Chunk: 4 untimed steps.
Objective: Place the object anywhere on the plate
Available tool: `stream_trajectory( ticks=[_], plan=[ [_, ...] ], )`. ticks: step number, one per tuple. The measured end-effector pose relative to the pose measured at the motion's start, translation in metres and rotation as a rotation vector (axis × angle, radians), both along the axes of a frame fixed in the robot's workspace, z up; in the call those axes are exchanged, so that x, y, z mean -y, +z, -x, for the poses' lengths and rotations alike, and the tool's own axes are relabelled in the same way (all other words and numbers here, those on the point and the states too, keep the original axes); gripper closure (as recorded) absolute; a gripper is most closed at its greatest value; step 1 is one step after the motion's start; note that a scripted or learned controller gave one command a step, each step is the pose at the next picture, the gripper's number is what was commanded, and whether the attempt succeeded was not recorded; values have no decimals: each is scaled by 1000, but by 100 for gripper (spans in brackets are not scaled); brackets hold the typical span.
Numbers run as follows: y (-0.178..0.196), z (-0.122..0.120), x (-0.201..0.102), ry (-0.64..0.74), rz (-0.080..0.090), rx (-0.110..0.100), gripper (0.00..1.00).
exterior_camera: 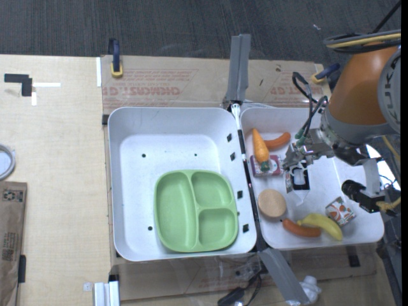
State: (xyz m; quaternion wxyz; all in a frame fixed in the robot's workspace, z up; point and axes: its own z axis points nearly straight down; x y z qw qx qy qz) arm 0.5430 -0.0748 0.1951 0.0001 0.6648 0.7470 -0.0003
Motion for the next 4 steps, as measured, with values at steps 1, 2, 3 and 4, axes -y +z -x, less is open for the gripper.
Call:
stream_trajectory(
  ticks=[1, 2, 3, 4],
  plan=[
    [-4, 15, -49, 374, -1, -3, 100],
    [12, 18, -150, 594, 0, 0, 100],
    [-46, 17, -178, 541, 0, -4, 100],
    [8, 54, -204, 337, 1, -1, 100]
  ],
)
